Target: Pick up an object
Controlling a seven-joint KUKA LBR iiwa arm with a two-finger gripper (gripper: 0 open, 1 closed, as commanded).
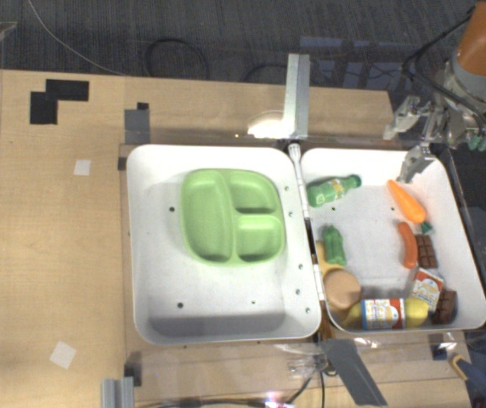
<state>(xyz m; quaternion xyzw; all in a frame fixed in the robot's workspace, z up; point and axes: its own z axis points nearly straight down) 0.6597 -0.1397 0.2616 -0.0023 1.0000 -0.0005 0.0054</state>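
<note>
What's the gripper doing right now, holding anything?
Gripper: hovering over the top right corner of the right bin, just above the carrot; nothing visibly held. Whether it is open or closed cannot be told.

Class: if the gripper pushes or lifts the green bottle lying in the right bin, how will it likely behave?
The green bottle lies on its side, so a push would probably roll it. It looks like a small plastic toy, likely light. Its rounded, smooth body may slip between fingers.

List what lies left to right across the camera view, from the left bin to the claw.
Green divided tray → green bottle → carrot → claw, hanging above the right bin's far corner.
</note>
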